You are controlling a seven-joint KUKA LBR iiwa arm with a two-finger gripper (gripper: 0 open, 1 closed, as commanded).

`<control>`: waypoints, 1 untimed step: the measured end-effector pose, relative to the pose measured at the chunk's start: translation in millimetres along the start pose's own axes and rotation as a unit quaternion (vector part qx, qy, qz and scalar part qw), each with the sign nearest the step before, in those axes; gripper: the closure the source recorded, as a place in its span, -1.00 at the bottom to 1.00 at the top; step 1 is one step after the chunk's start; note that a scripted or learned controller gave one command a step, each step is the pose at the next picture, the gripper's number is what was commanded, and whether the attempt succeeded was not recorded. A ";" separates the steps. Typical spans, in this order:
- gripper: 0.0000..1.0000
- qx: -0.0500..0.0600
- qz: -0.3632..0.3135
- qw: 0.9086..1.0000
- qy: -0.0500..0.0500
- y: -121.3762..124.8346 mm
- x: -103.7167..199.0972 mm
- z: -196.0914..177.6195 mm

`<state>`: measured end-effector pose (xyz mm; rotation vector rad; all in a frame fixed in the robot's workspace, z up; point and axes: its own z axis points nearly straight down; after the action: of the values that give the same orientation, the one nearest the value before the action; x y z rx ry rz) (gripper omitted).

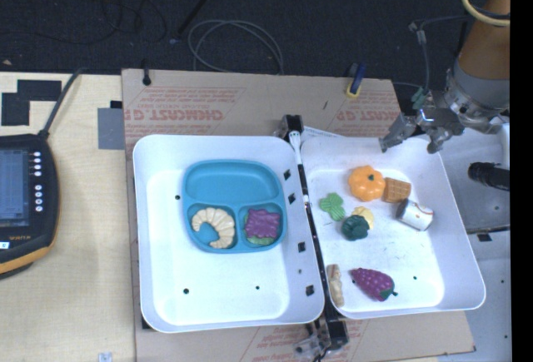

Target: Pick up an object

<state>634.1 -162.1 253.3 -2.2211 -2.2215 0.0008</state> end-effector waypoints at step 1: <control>-1.00 0.003 -0.002 1.000 0.001 8.6 21.4 173.4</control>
<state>642.6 -140.7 79.9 -2.2133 -2.2206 0.0046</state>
